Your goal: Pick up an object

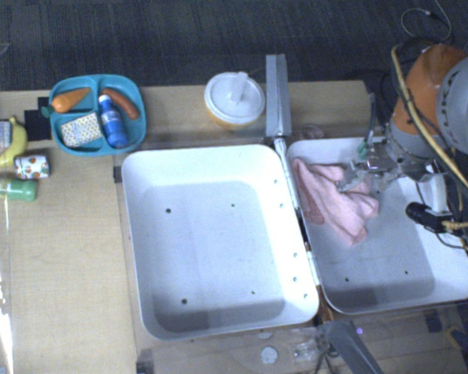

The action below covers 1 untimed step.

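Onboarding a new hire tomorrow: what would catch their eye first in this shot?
Probably the pink cloth, crumpled in the right bin near its left wall, with the gripper at its upper right edge. Next, the blue tray of toy food at the bench's far left corner, and the white lidded cup behind the bins.

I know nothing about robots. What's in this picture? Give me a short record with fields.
arm: grey, orange band, reaching in from the right
gripper: low in the right bin, at the pink cloth's right edge
right bin: holds the pink cloth, crumpled near its left wall
left bin: white, shallow
bench items: blue tray of toy food, white lidded cup
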Tool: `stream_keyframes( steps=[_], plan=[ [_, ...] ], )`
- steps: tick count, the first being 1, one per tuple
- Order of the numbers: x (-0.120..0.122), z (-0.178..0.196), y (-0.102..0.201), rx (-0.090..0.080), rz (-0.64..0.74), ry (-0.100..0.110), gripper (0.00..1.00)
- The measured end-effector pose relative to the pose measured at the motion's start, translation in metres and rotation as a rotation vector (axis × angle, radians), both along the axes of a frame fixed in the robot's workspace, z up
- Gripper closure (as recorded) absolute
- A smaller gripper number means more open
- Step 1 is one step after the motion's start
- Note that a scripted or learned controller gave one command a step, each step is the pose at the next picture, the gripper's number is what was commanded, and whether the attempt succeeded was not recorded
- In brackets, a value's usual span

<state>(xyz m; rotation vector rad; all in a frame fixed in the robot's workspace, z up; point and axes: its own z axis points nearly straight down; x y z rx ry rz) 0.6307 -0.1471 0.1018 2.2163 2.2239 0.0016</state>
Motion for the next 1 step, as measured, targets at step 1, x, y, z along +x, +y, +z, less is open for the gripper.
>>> stream_keyframes(
  steps=[1],
  plan=[
    [-0.0163, -0.0115, -0.0106, 0.0, 0.037, -0.012, 0.0]
  ],
)
